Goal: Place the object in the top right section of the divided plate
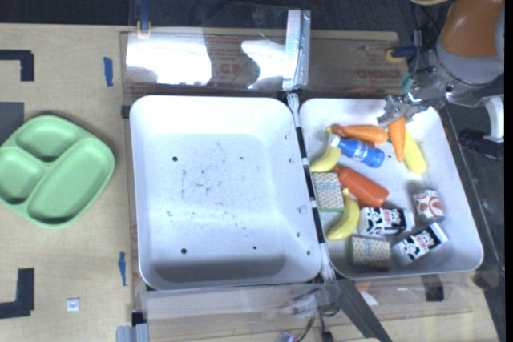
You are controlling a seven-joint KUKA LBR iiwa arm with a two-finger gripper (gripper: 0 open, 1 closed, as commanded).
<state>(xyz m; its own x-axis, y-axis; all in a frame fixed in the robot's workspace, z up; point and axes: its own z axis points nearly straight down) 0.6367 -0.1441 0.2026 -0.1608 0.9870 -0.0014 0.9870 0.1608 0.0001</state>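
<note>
The green divided plate (18,142) lies on the wooden bench at the far left, outside both bins, with three sections that hold nothing. My gripper (400,107) hangs at the back of the right bin (462,222), just above the top end of an upright orange carrot (397,139). A yellow fruit (414,154) lies right beside that carrot. From this angle I cannot make out whether the carrot is held.
The right bin also holds a second carrot (360,132), a blue bottle (361,152), two bananas (326,161) (346,221), an orange pepper (365,187), a can (430,205), milk cartons (381,219) and small boxes (370,251). The left bin (216,188) lies between them and the plate.
</note>
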